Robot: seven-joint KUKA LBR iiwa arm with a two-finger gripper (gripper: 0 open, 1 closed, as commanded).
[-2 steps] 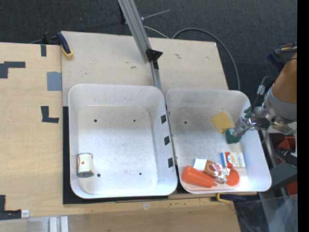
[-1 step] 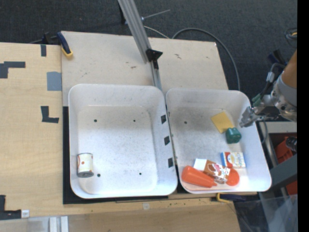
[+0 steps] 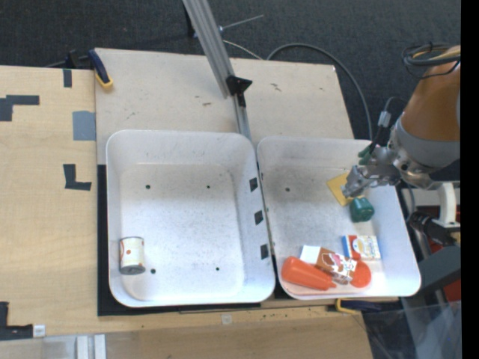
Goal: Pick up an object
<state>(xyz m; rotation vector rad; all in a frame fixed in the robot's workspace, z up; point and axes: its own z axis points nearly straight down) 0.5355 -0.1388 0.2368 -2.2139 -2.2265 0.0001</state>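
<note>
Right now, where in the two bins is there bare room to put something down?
Left bin: bare except the small can in its near-left corner. Right bin: free on its left and far side; crowded near the gripper and orange toy.

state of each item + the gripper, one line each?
small can: upright, left bin, near front-left corner
yellow block: flat, right bin, beside the gripper
green object: right bin, just below the gripper
orange carrot-shaped toy: lying flat, right bin's front edge
gripper: low over right bin, grip unclear

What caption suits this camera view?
Robot hand hovers over a yellow block and green object in the right bin.
</note>
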